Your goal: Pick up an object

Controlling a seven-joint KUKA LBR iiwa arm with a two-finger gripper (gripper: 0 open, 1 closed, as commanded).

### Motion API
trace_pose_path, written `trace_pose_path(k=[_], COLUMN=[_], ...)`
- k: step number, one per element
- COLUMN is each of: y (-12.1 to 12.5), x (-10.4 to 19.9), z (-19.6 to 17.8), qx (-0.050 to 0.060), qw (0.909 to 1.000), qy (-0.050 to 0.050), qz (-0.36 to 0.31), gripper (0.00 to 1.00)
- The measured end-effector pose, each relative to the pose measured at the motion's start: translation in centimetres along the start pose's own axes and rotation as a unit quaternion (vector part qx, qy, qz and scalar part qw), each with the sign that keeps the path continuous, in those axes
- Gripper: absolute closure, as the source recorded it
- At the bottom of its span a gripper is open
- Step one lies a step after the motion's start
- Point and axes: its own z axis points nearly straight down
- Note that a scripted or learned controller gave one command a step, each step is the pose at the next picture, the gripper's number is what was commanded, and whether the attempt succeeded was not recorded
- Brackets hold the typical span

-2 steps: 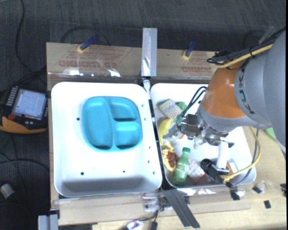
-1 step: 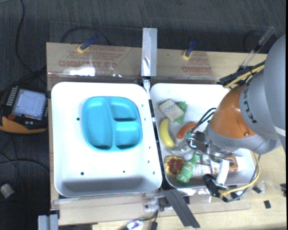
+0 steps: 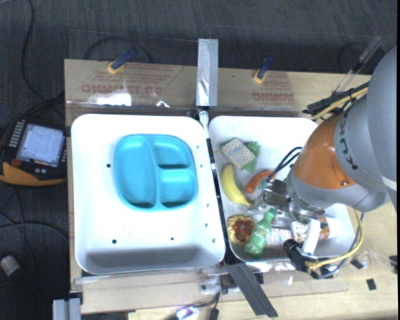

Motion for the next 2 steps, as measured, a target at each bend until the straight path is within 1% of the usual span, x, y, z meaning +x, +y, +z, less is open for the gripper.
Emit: trace_pose_path(k=[1, 2], y=[4.4, 11.8], x=[-6.6, -4.6], z=[-2.4, -13.9], qx=[0.006, 0.005], qw=[0.9993, 0.995], qy=[-0.005, -0.006], qz=[0.035, 0.1], gripper=[1.0, 1.0])
